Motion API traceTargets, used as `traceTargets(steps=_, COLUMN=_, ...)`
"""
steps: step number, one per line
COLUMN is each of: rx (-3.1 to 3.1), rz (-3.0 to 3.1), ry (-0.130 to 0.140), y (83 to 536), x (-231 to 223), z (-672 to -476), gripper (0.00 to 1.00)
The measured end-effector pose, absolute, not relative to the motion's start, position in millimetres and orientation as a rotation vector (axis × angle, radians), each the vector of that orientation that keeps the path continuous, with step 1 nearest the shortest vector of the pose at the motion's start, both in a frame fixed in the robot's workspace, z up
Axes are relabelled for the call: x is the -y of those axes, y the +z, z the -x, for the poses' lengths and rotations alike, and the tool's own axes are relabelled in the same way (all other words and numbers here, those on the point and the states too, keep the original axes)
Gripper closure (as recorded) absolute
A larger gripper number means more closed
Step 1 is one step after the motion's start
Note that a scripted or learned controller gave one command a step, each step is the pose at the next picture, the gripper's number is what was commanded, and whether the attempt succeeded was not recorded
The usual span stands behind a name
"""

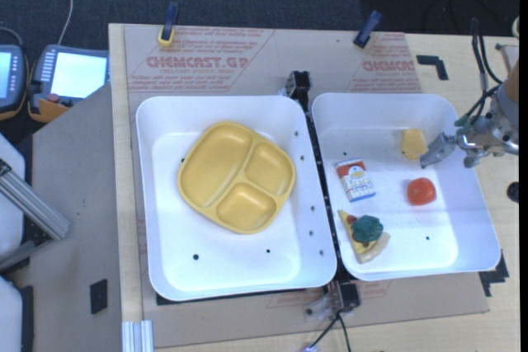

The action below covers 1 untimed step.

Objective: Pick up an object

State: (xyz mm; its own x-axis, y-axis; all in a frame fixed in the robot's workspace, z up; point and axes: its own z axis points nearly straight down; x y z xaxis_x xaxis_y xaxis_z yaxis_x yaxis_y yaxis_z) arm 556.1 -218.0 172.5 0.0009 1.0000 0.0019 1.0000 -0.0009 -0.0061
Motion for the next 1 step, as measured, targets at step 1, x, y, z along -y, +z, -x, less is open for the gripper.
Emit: traceTargets(steps=1, rx=2.218, rz=2.217, ry=0.003, y=117.3, x=208.8, z=-560.7, gripper=0.00)
